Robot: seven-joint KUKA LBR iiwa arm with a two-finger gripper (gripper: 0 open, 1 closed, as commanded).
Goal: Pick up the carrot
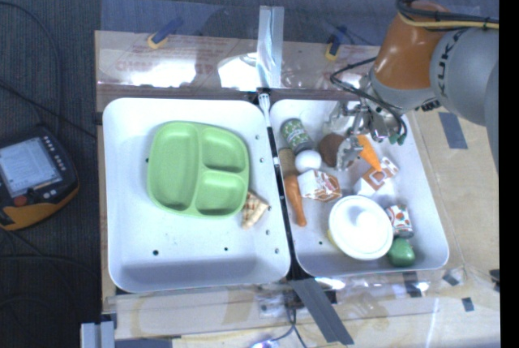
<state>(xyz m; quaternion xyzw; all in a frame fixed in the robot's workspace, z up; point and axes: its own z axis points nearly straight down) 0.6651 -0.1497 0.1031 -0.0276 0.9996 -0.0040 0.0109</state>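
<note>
Gripper (362,135) sits low in the right bin (434,208) with a small orange carrot (370,152) apparently between its fingers, grasp unconfirmed, lift outstanding; another carrot (295,199) lies by the divider.

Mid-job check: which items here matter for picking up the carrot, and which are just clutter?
Job:
carrot, right bin, by the divider
tool

Clutter:
green divided plate, left bin
white bowl
green can
white egg
small orange piece near the tool
</note>
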